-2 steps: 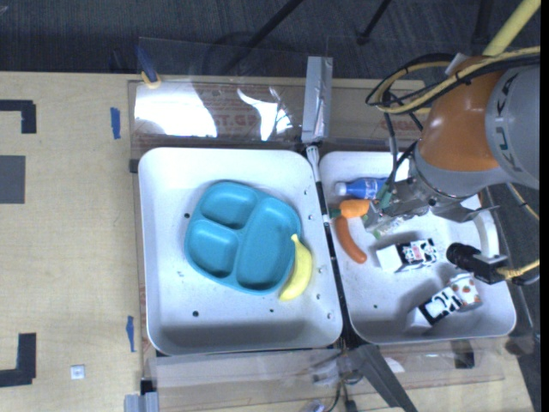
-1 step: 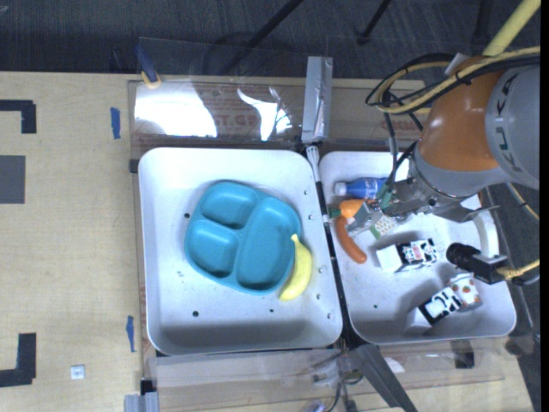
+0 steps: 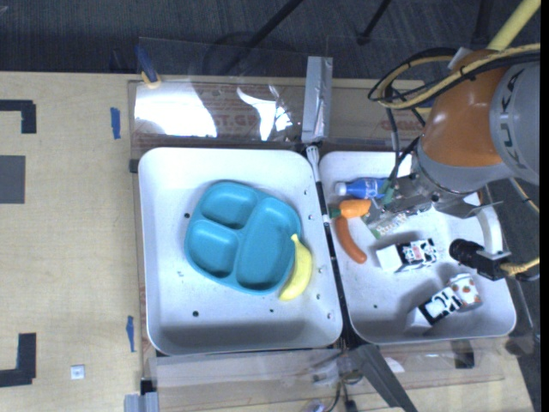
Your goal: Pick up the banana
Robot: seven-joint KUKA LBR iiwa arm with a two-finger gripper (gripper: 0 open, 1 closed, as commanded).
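The banana (image 3: 298,273) lay in the left bin (image 3: 163,316), against the blue plate (image 3: 244,234). The tool (image 3: 396,202) hung over the right bin (image 3: 493,316); probably empty, its opening unclear. Approach step: crossing left came next.

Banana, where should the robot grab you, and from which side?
Probably the banana's middle, coming from above. It lies flat in the left bin, curved against the blue plate's right edge, so fingers should close across its thin width.

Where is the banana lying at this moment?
The banana lies in the left bin, against the right edge of the blue divided plate, close to the wall between the two bins.
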